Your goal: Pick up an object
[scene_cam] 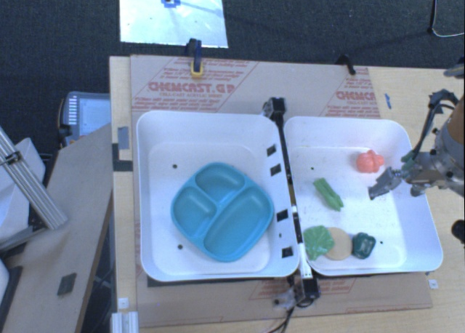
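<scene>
Gripper (381, 186) over the right bin (418, 211), finger spread impossible to tell, pink toy (370, 161) just up-left, green pepper (328, 194) further left

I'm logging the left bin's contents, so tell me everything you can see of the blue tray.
The blue tray is a light blue, rounded-square divided plate, plastic by the look, with three compartments. It lies flat and turned at an angle on the floor of the left bin, near its front, nothing in it or touching it.
</scene>
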Robot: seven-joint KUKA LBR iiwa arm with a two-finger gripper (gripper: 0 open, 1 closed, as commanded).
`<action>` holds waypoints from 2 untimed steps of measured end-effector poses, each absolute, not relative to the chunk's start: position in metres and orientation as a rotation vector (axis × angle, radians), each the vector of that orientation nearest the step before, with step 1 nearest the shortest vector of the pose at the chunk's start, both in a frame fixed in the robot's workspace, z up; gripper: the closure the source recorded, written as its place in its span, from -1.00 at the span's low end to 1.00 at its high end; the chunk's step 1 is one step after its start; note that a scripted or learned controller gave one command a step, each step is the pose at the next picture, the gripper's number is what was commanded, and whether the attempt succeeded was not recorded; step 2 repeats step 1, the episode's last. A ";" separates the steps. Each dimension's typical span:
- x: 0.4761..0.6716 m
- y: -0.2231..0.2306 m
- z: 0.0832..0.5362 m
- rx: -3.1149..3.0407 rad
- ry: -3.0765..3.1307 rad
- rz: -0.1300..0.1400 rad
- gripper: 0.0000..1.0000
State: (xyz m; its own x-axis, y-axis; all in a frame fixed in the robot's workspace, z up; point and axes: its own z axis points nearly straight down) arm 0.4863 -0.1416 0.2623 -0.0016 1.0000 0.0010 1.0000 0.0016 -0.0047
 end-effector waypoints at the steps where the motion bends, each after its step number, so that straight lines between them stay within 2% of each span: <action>1: 0.488 -0.142 0.265 -2.219 -2.226 -0.002 -1.00; 2: 0.488 -0.142 0.265 -2.219 -2.226 -0.002 -1.00</action>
